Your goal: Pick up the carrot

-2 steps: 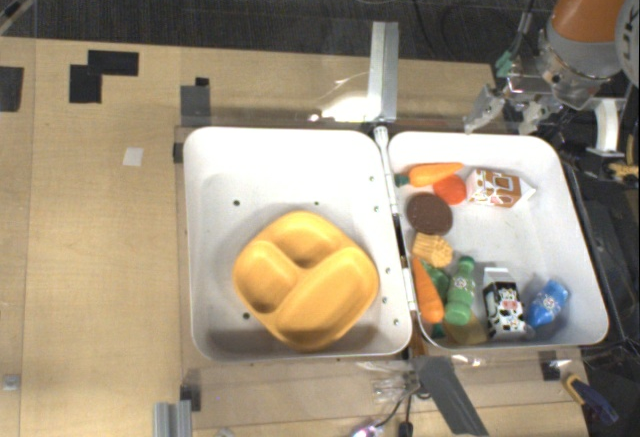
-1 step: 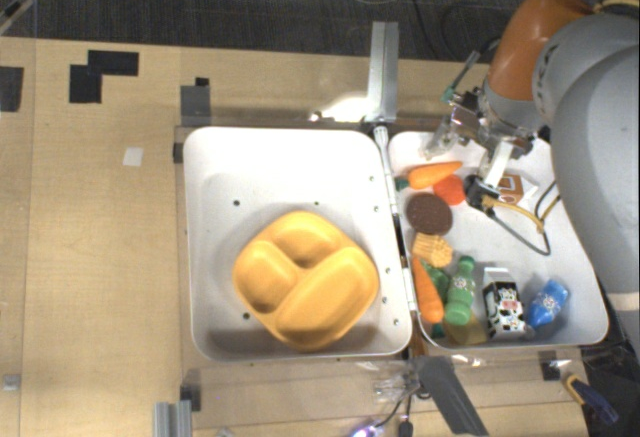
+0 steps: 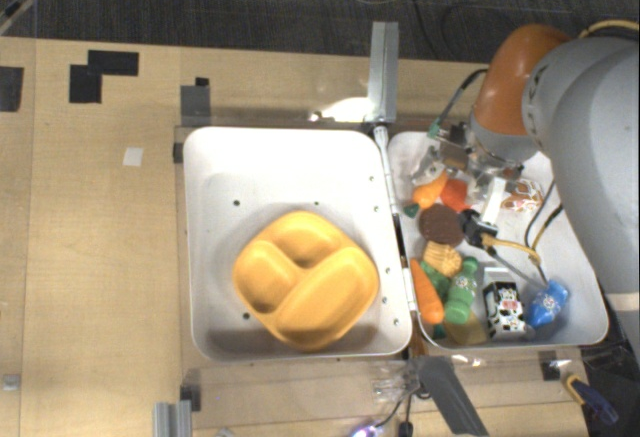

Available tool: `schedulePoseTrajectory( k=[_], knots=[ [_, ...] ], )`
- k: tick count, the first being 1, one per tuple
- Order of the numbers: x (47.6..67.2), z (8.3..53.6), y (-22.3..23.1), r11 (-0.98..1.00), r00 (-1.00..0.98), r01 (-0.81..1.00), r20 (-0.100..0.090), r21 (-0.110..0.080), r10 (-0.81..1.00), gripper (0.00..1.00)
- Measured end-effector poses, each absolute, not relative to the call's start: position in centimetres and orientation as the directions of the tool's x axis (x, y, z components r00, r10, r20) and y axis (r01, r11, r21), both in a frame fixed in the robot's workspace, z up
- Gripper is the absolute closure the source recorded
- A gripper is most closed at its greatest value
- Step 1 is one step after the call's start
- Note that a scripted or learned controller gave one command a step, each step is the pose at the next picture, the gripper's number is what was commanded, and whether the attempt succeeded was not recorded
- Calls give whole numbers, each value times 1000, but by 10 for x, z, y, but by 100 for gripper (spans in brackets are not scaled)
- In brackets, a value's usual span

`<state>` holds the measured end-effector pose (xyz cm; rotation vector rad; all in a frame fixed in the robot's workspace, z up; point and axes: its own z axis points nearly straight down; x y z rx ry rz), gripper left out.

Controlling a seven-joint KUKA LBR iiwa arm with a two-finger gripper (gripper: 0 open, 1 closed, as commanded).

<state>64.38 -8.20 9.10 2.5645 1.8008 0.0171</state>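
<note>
Pale wood counter (image 3: 90, 225) w/ two white bins side by side, dark carpet beyond the far edge. Left bin (image 3: 205, 175) carrying just a yellow divided dish (image 3: 305, 275). Right bin (image 3: 590, 315) crowded w/ small toys.

Carrot (image 3: 428, 293) at the right bin's left wall, near-side half, lying flat. Long axis running roughly far-to-near in the view, near end tipped slightly to view-right. Pressed close on its right by a green bottle (image 3: 462, 290); brown round piece (image 3: 438, 223) just beyond its far end.

Arm (image 3: 590, 125) reaching in from view-right, gripper (image 3: 465, 180) low over the bin's far half, above some orange and red bits. Open or closed: can't tell, wrist and cables in the way. Nothing seen held.

Key relation: carrot lies toward the near side and a bit view-left of the gripper, w/ the brown piece between. Prob. needs a shift toward the near-left corner, then a grip across the short axis; wall on one flank and bottle on the other leave little room, so a miss or a nudge of the bottle looks likely.
</note>
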Motion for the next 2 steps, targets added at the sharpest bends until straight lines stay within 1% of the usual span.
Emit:
schedulePoseTrajectory(
  k=[1, 2],
  knots=[
    [626, 173, -107, -710, 710, 704, 3, 3, 704, 0],
    [634, 88, -81, -902, 902, 432, 6, 2, 432, 0]
  ],
)
